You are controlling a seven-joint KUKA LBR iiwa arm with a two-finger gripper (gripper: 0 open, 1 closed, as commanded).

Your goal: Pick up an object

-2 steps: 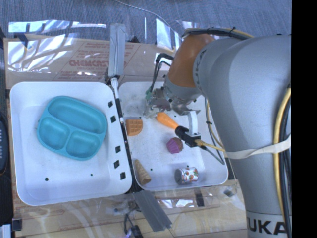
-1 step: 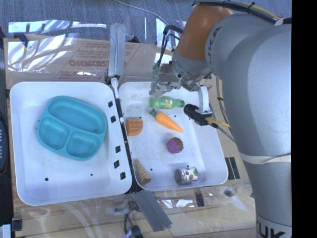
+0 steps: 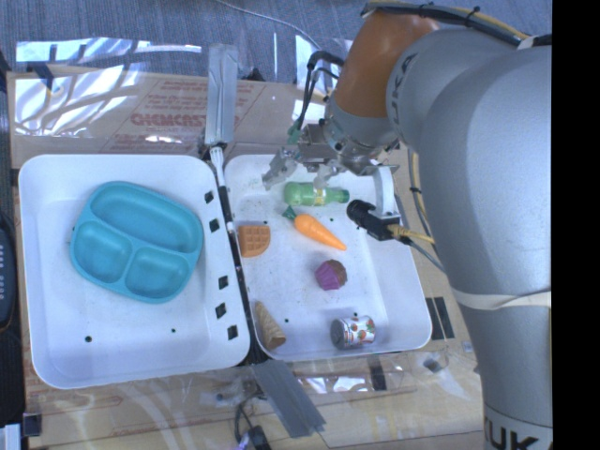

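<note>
A: Where's open floor in the right bin (image 3: pixel 398 289)?
B: Mid-left, between the waffle (image 3: pixel 253 240) and the purple thing (image 3: pixel 330 275). The arm (image 3: pixel 469 129) covers its upper right.
A: Lower edge?
B: Cone (image 3: pixel 269 326) and can (image 3: pixel 352 332), with a gap between.
A: Left bin (image 3: pixel 56 336)?
B: The blue tray (image 3: pixel 136 241) fills its middle; bare floor lower down.

We are logging a teal divided tray (image 3: pixel 136 240) with three compartments, lying askew in the left white bin (image 3: pixel 47 345). We are counting small black clips (image 3: pixel 222 282) running along the seam beside it. We are noting printed brown cardboard (image 3: pixel 159 111) lying behind, a grey bar (image 3: pixel 221 92) crossing it, and a thin cable (image 3: pixel 244 12) trailing over grey carpet (image 3: pixel 94 3).
</note>
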